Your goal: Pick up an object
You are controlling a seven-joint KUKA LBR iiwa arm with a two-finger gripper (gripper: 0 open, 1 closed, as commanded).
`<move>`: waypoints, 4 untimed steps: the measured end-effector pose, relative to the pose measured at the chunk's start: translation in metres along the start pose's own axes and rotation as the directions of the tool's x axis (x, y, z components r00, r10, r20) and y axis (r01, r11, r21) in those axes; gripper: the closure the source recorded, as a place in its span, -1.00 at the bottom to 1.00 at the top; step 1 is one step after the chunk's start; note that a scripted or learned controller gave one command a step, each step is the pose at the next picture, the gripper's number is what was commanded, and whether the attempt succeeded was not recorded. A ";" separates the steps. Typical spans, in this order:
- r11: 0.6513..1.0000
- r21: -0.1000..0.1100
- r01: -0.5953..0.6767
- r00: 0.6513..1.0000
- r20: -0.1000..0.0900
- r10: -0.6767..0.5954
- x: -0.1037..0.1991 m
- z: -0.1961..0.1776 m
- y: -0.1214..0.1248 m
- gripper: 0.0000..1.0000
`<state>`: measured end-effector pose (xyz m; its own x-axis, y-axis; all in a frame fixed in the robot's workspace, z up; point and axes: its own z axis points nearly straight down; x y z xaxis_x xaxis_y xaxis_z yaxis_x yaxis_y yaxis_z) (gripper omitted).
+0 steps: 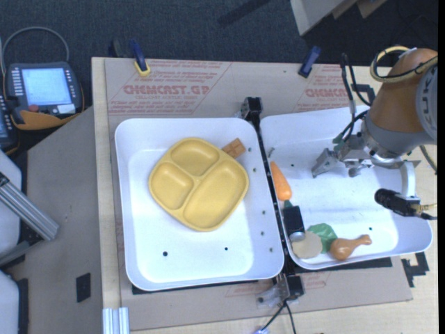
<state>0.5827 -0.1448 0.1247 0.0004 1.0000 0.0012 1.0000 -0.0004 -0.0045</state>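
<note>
In the left bin (132, 186) a yellow divided plate (198, 184) sits at about 11 o'clock of centre, with a small wooden block (234, 147) touching its rim at 1 o'clock. The plate looks stiff, light plastic, smooth and broad (awkward for a two-finger grasp except at its raised rim).

Across the divider, in the right bin (389, 239), a toy carrot (280, 181) lies along the wall at 9 o'clock. Below it, toward 7 o'clock, a black block (293, 220), a pale round piece (306, 245), a green piece (323, 233) and a toy drumstick (350, 245) crowd together. I judge the carrot the easiest pick: probably light, rigid and a little slick, best pinched across its thick upper half, though the wall beside it leaves little room. The drumstick's narrow shank is another fair hold, lying apart from the others at its right end.

The gripper (335, 161) hovers at about 12 o'clock over the right bin, its fingers spread open with nothing between them, well apart from every object.
</note>
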 end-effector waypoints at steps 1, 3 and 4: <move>1.000 -0.007 -0.001 1.000 0.004 0.001 -0.002 0.037 0.002 -1.00; 1.000 -0.008 0.002 1.000 0.003 -0.002 0.006 -0.024 0.005 1.00; 1.000 -0.012 0.002 1.000 0.003 -0.002 0.007 -0.085 0.014 1.00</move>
<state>0.5967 -0.1376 0.2099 -0.0016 1.0000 -0.0021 1.0000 0.0016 0.0075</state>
